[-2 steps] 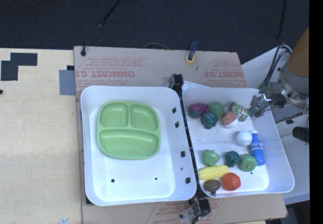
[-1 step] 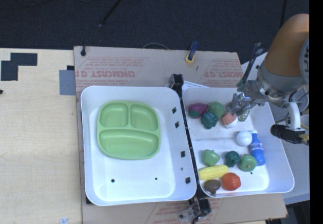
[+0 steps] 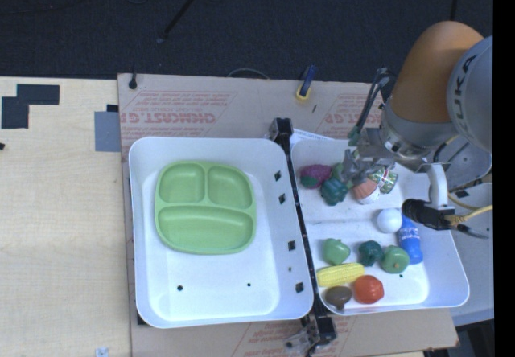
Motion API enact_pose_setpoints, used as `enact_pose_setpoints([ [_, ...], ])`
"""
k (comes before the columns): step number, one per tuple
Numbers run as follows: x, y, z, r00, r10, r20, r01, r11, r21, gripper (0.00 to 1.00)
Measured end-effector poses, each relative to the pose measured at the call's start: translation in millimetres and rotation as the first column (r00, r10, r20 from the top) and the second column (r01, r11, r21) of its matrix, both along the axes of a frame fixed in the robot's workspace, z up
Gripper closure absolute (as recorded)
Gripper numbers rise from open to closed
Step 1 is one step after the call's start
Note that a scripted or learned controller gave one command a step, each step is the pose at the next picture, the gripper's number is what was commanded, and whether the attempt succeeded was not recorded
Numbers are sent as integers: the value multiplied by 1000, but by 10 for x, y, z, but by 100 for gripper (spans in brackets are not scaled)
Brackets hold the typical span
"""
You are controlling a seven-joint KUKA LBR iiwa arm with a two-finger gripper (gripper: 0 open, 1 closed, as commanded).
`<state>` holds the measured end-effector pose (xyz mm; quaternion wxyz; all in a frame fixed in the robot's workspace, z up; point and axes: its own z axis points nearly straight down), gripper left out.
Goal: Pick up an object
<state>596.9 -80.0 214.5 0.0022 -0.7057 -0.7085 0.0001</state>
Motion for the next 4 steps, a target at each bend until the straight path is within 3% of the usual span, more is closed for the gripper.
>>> enact_pose_setpoints([
  [1,141,491,-17,1000,0,2,0,1000,-1,100],
  [2,245,804,191,1000,-1,3,1,1000,-2,100],
  [4,170,720,30,1000,-5,0,5,1000,-3,100],
])
